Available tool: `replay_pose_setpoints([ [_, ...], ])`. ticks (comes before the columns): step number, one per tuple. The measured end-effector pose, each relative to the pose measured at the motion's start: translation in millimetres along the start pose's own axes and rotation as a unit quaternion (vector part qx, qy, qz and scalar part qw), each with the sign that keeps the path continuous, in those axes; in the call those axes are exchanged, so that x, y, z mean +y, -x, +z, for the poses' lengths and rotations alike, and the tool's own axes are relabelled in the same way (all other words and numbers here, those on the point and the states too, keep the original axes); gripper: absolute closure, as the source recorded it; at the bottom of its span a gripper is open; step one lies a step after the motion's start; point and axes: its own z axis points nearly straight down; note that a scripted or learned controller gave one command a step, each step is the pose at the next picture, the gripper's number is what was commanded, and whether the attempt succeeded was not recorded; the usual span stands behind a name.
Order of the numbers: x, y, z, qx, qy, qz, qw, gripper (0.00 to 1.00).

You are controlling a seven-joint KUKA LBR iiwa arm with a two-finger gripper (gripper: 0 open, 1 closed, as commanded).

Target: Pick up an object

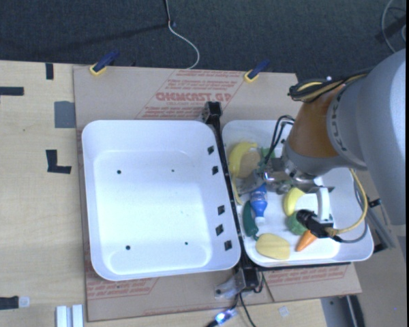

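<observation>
My gripper [268, 177] hangs low over the left half of the right bin [354, 251], with the grey arm and its orange band coming in from the right. Just left of it lies a large yellow fruit [241, 157]. A blue bottle [258, 203] lies right below the gripper, beside a green object [248, 222]. A small yellow banana-like piece [292, 199] sits to the lower right of the gripper. Near the bin's front lie a yellow potato-shaped object [273, 246] and an orange carrot [305, 240]. Nothing is visibly held.
The left bin [95, 142] stands beside the right one, with a black divider strip [221, 182] between them. Both bins rest on a cardboard sheet [184, 94] on the wooden bench. A thin cable [184, 43] trails across the dark floor behind.
</observation>
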Motion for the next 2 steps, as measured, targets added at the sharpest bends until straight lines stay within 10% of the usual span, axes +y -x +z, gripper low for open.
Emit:
replay_pose_setpoints([
  [1, -1, -1, -16, 0.0, 0.001, 0.0, 1.0, 1.0],
  [2, 51, -103, -112, 0.002, 0.006, -0.005, 1.0, 1.0],
])
